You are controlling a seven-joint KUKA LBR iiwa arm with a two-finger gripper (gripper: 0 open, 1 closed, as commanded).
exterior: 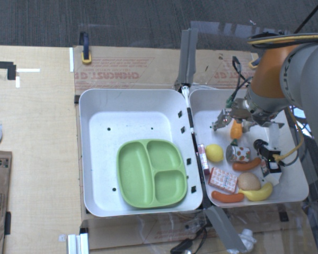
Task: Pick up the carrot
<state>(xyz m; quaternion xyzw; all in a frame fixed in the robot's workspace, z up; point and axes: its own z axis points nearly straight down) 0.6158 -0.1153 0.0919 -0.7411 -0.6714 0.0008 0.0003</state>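
A robotics lab: a plywood bench (32, 115) carries two white bins (90, 115) fenced by clear panels, tape marks (13, 70) at ten o'clock, a clamp (85, 47) at eleven, loose cables (188, 243) at six, and the grey arm (302, 78) at two.

Light wooden bench top (32, 115); dark grey carpet (122, 9) across upper frame; cardboard sheet (127, 70) at centre.

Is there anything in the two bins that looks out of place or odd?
Nothing looks spilled or damaged. The green divided plate lies flat in the left bin. The right bin is crowded: lemon, banana and other food are packed against its near wall, and the hand has an orange piece at it.
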